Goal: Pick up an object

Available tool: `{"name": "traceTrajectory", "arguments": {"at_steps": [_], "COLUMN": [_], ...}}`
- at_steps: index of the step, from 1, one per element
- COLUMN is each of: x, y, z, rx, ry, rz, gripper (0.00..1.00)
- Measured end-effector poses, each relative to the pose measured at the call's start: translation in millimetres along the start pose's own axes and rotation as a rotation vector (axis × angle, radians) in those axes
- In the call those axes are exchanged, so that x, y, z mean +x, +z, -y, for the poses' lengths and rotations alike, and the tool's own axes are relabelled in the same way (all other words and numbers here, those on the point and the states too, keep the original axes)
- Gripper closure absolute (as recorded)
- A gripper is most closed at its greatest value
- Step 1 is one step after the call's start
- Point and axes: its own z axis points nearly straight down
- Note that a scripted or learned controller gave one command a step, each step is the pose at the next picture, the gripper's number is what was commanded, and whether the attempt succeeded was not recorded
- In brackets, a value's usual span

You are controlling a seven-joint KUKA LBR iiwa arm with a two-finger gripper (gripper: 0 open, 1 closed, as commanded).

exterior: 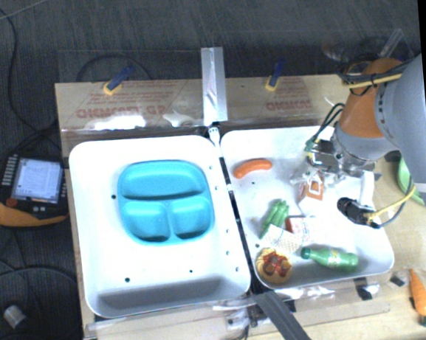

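My gripper [318, 172] hangs over the upper right part of the right bin [377, 262], at the end of the grey arm with the orange band [358, 116]. Directly under its tip is a small orange-and-white piece [314, 189]; whether the gripper touches it is unclear. Also in this bin are an orange sausage [252, 167], a green pickle-like piece [275, 215], a small white-and-red carton [295, 227], a round pizza-like toy [274, 264] and a green bottle [330, 257] lying on its side.
The left bin [104, 286] holds a blue sectioned tray [165, 200]. A black cable loop [359, 210] hangs from the wrist over the right bin. An orange carrot-like toy [420, 295] lies outside at lower right, and a handheld device [29, 185] sits at the far left.
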Motion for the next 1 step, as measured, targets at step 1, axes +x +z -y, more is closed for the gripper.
{"name": "traceTrajectory", "arguments": {"at_steps": [1], "x": [-33.7], "y": [-97.6], "z": [26.6], "rx": [0.011], "ry": [-0.005], "rz": [0.001], "gripper": [1.00]}}
